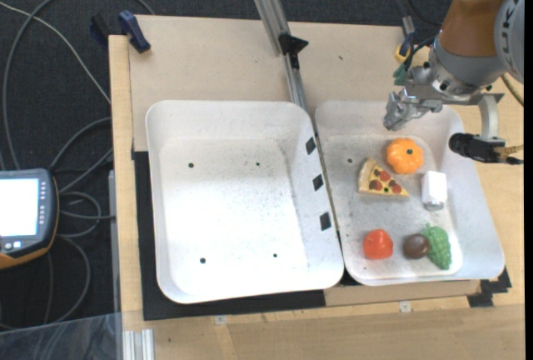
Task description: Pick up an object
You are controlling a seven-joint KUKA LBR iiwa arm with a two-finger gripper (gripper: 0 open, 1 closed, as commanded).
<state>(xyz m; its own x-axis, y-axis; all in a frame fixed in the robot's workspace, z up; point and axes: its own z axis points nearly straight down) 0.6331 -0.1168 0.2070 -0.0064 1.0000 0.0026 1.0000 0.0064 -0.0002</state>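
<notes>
Tool (pixel 401 113) hangs over right bin (pixel 491 225), just above orange pumpkin (pixel 404 156); nothing between its tips, grip state unreadable. Brown object (pixel 415 246) partly hidden by broccoli (pixel 438 245).

Two white bins (pixel 225 121); one orange pumpkin (pixel 404 156); one pizza slice (pixel 381 180); one white block (pixel 434 187); one red tomato (pixel 377 244); one brown ball (pixel 415 247); one green broccoli (pixel 438 246)
</notes>
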